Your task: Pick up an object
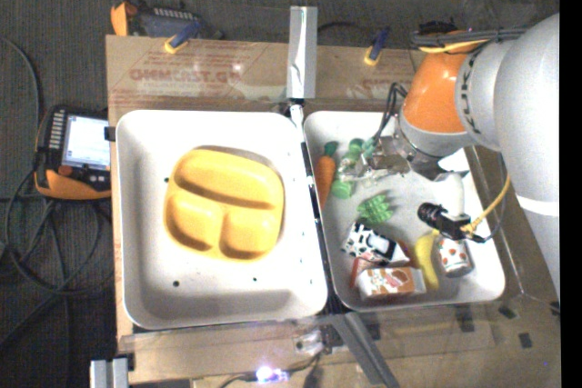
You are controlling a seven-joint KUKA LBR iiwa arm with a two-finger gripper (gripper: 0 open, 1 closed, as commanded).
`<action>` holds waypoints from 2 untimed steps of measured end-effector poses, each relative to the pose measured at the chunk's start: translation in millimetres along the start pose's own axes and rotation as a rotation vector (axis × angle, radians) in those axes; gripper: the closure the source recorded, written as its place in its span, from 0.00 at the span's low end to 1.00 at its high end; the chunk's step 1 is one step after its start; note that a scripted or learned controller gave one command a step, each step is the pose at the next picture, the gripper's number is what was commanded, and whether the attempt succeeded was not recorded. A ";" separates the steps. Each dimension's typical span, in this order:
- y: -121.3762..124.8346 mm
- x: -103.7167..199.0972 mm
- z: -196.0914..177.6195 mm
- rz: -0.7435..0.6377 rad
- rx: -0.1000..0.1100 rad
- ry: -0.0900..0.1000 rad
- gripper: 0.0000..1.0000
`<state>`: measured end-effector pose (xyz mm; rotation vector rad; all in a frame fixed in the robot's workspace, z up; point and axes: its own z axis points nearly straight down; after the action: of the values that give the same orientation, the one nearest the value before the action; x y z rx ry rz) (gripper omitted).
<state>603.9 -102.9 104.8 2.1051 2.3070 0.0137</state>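
Camera view, from above the desk (182, 73): at far left a handheld control pendant (77, 150) lies on the floor beside the desk; next comes the left bin (136, 286), which holds a yellow divided tray (225, 203) sitting near its middle. Across the divider, the right bin (496, 282) carries the clutter: an orange carrot (325, 177) against its left wall, green toy pieces (346, 173) just beside it, a green spiky piece (376, 210) lower down, a black-and-white cow-patterned object (368, 243), a small red-and-white carton (389, 280) near the front wall, a yellow banana-like piece (427, 259) and a small red-and-white can (455, 257). The grey arm with its orange band (436, 100) reaches in from the right, its claw (373, 157) low over the bin's upper left part, close to the green pieces; whether the claw is spread or pressed together cannot be told from here, and nothing can be seen between its tips. The step in hand looks like the descent onto a target, likely the green pieces. The next move would call for closing squarely on one item without nudging the carrot, then a straight lift.
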 end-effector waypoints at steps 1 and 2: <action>0.0 0.0 0.1 0.000 0.000 0.000 0.00; 38.7 -14.4 13.7 -0.005 0.044 0.020 0.00</action>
<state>644.0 -113.8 91.9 2.1294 2.3447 -0.0160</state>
